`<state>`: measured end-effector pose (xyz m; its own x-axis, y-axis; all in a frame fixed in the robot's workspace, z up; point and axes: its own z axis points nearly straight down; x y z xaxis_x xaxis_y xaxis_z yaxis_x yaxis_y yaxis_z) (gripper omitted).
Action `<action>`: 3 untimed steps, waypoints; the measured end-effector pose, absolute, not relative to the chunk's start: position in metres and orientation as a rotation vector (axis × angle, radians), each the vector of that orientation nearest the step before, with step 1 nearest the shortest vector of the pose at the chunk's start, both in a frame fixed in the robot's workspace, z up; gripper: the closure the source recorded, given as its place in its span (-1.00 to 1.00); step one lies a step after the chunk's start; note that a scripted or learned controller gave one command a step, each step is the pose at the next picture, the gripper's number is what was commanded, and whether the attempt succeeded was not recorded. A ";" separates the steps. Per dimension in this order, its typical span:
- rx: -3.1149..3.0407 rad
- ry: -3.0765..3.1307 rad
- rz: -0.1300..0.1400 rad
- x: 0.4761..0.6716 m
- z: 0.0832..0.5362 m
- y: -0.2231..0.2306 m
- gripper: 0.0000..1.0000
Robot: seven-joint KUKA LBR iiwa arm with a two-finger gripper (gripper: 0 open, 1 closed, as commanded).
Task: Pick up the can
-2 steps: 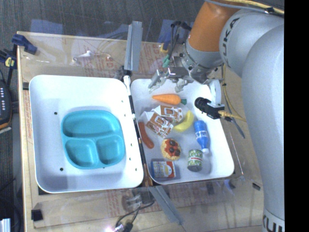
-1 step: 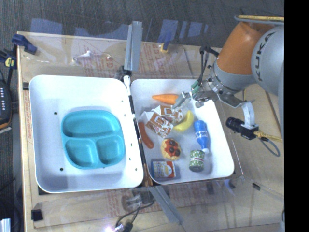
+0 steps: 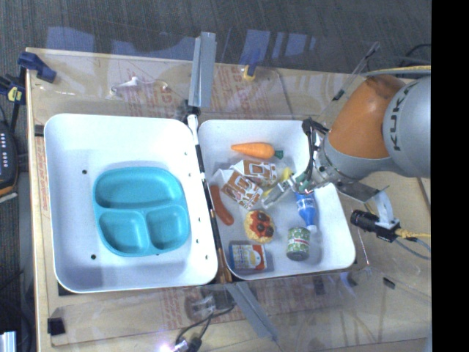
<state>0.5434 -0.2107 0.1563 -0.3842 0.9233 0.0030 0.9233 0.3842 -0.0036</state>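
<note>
The grey arm (image 3: pixel 410 127) bears the letters "KU" (the start of its maker's name); the packets' and can's labels are too small to read.

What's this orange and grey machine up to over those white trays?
It's a robot arm reaching into the right bin, which holds toy groceries: a carrot, a hot dog, snack packets, a blue tube. Its gripper sits by the packets. The green can it's meant to grab stands untouched near the front. The left bin holds a blue divided plate.
</note>
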 end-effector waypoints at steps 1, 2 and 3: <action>-1.430 -2.792 0.000 0.497 0.117 -0.210 -1.00; -1.637 -2.686 -0.002 0.479 0.094 -0.211 -1.00; -1.627 -2.686 -0.002 0.479 0.103 -0.211 1.00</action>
<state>0.4792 -0.2106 0.1035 -0.4629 0.8864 0.0017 0.8864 0.4629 0.0004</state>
